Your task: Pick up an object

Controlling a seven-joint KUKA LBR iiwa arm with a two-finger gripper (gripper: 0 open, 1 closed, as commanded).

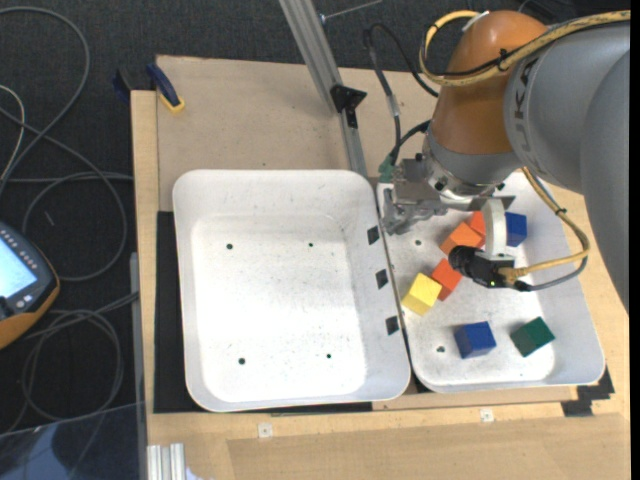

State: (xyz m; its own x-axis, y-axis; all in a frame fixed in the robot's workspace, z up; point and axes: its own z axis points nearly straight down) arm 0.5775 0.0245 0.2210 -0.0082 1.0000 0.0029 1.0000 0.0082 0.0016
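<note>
The right bin [520, 368] holds several small blocks. Two orange blocks [465, 234] [447, 275] lie near its middle, with a yellow block [423, 293] beside them to the left. A blue block [474, 338] and a green block [532, 335] sit near the front. Another blue block [515, 228] lies toward the right wall. My gripper [420, 206] hangs over the back left part of this bin, just behind the orange blocks. The arm's wrist hides much of it from above. I see no block held in it.
The left bin [200, 198] stands beside the right one, their walls meeting at the centre. A metal pole [320, 58] slants across the bench behind the bins. Cables run from the wrist, and a yellow one [550, 263] loops over the right bin.
</note>
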